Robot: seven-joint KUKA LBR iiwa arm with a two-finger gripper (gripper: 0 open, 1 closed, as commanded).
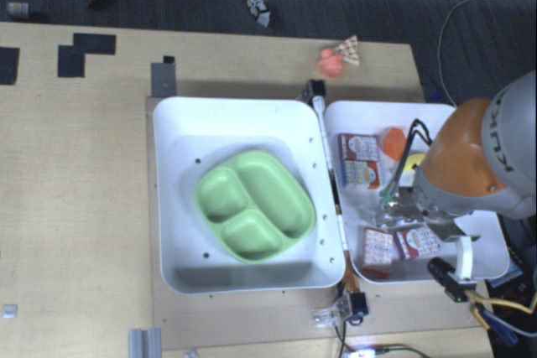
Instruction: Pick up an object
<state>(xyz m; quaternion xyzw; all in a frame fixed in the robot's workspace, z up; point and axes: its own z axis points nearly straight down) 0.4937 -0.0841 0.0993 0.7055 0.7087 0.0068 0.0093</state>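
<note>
- The pincer [393, 212] is low in the right bin [495, 264], over small packets [379, 246]; whether it is clenched, I cannot tell.
- A green tray [254, 204] lies in the left bin [172, 180].
- Both bins sit on the surface [75, 205].

Partial white lettering on the arm's grey shell [522, 130], cut off at the frame edge, looks like "KU". Printed red-and-white packets [359, 161] in the right bin [495, 260] carry print too small and blurred to read. No legible numbers anywhere.
</note>
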